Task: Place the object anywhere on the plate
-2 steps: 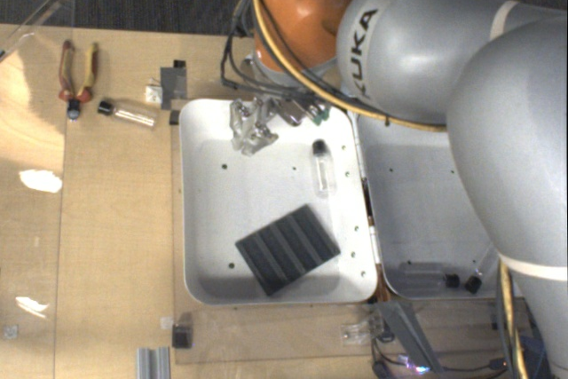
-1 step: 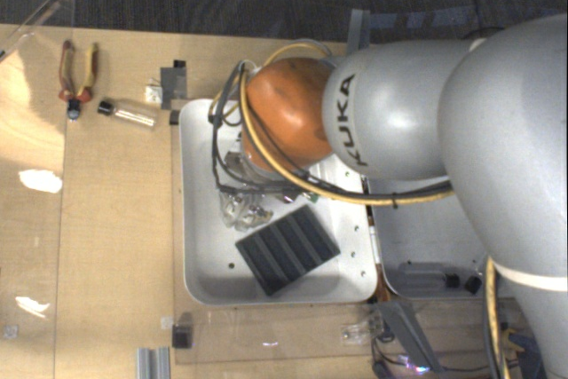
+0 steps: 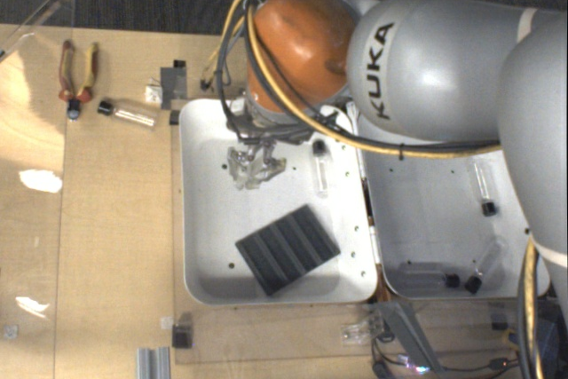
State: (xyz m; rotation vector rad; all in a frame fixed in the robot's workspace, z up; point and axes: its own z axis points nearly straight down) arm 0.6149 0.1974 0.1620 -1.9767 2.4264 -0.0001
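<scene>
A clear tube w/ a dark cap (image 3: pixel 320 168) is seen lying flat in the left bin (image 3: pixel 200 217), near that bin's right wall, lengthwise approx. along the wall, cap end toward the far side. It is apart from the plate, a dark ribbed rectangular slab (image 3: pixel 287 248) that is set at a slant on the bin floor, nearer the front wall. The tube is not on the plate; bare white floor is seen between them. The gripper (image 3: pixel 256 164) is held over the far part of the same bin, just left of the tube and beyond the plate; whether it is spread or pressed together can't be told, as it is blurred and partly covered by the wrist, and nothing can be made out in its grasp. Above it the orange band (image 3: pixel 297 44) and grey KUKA arm (image 3: pixel 435 67) are seen, w/ yellow and black cables looped round the wrist. In the right bin (image 3: pixel 435 280) another clear tube (image 3: pixel 484 188) is seen, plus small dark bits by the front wall. On the bench (image 3: pixel 106 235), left of the bins, red-handled pliers (image 3: pixel 76 75) and a further vial (image 3: pixel 130 111) are laid.
</scene>
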